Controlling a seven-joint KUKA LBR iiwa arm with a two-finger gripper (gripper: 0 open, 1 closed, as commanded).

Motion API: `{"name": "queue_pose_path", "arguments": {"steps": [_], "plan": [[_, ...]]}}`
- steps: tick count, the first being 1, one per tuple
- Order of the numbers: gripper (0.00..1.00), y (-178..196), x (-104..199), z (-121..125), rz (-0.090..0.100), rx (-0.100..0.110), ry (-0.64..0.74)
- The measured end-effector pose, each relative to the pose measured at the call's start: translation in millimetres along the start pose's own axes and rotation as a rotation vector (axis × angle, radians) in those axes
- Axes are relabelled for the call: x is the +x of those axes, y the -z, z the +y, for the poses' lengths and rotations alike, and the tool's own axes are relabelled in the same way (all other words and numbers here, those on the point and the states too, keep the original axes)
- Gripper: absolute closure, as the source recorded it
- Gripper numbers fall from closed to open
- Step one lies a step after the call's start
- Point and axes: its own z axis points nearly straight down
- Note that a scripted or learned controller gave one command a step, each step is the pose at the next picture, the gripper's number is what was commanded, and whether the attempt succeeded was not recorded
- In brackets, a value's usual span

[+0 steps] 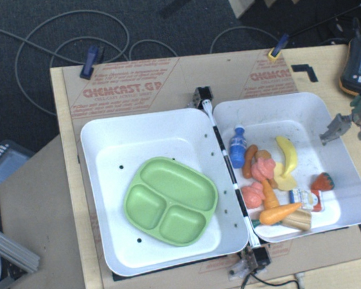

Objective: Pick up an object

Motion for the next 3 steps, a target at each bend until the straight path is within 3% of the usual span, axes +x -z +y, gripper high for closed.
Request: {"name": "queue_pose_path", "arguments": {"steps": [1, 2, 3], "plan": [[0.00, -157.9, 21.7, 68.2, 0.001, 0.000, 0.001], [1.00, -147.5, 21.5, 68.8, -0.001, -0.002, 0.002], [1.00, -89.9, 67.8, 21.3, 0.002, 0.002, 0.001]]}}
